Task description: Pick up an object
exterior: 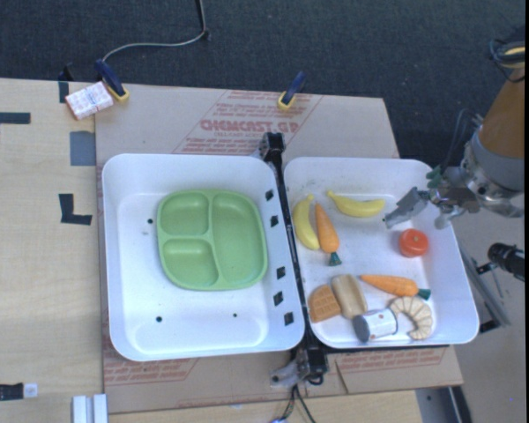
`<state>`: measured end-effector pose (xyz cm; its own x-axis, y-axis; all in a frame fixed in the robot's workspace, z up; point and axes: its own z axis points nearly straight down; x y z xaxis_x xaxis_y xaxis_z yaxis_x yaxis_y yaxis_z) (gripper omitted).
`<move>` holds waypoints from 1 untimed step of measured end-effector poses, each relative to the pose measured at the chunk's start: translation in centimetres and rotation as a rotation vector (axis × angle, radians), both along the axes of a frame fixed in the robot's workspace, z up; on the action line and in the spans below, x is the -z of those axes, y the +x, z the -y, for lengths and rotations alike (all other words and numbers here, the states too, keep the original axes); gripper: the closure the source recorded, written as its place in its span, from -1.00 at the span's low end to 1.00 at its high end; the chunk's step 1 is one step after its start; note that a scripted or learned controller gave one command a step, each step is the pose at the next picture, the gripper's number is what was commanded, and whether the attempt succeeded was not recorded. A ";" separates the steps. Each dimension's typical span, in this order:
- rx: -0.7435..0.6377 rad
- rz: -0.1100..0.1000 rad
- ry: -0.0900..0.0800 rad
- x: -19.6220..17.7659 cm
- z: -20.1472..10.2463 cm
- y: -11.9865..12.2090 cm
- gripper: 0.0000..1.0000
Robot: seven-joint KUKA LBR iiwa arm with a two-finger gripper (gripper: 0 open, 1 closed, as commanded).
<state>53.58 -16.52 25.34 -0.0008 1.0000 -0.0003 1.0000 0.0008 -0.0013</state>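
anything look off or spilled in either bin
Nothing stands out. The green divided tray lies flat in the left bin, and the toy foods, including both bananas and the tomato, all sit inside the right bin.

floor: dark carpet point(335, 25) | bench: light wood point(26, 236) | cardboard sheet point(238, 126)

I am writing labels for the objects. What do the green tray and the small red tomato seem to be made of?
The green tray looks like moulded plastic with a matte finish: one even colour, rounded compartment walls. The red tomato is probably a plastic toy, judging by its flat, uniform colour; the picture is too coarse to tell plastic from rubber.
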 end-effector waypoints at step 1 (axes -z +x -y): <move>-0.001 -0.002 0.001 12.2 -4.9 4.2 -1.00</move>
<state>57.77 -11.67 13.14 -0.0014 1.0000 0.0011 1.0000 0.0014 -0.0036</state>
